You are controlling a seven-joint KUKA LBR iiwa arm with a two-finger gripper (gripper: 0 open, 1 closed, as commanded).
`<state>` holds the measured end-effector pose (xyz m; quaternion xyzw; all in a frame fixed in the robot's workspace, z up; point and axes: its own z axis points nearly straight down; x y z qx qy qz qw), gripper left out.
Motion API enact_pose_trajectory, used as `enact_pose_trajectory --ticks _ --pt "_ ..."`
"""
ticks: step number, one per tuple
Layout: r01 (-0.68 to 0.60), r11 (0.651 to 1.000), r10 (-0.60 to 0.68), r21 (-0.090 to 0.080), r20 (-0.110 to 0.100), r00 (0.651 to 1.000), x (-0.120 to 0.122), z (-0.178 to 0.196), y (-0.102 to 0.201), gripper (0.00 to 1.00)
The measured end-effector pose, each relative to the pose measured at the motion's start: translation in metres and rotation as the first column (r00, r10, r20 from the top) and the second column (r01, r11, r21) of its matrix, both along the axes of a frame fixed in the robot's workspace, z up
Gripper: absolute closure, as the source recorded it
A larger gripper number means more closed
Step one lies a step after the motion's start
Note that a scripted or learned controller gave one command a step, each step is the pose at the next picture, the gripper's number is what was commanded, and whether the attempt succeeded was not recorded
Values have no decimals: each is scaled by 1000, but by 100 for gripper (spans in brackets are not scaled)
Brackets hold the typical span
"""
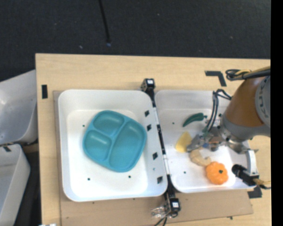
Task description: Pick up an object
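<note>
Nearest bit: orange pumpkin-looking thing (pixel 217 173) sits lowest in the right bin (pixel 179 185), toward the lower right of the frame.
Claw: gripper (pixel 201 143) is down in the middle of the right bin, hanging off the grey arm (pixel 245 114) with the orange band. Honestly can't tell how wide it's spread or whether it has anything, it's just a dark tangle from up here.
Touching: claw tips look right over a beige lump (pixel 199 157), contact unclear.
Writing: nothing I can read anywhere.
Yellow piece (pixel 181 141): just left of the claw, apart from it.
Green pepper-ish thing (pixel 194 118): up and left of the claw, near the bin's top.
Pumpkin vs claw: below and a bit right, close by.
Left bin (pixel 66 173): teal divided plate (pixel 114 140) in its middle, well apart from the claw.
</note>
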<state>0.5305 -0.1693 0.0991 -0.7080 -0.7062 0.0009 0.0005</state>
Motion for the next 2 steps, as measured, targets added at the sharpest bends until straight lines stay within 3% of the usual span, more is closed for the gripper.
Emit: enact_pose_trajectory --ticks 1,2 --pt "5 1000 -5 -1 5 1000 1 13 -1 100" --pt "6 1000 -6 -1 7 1000 0 56 -5 100"
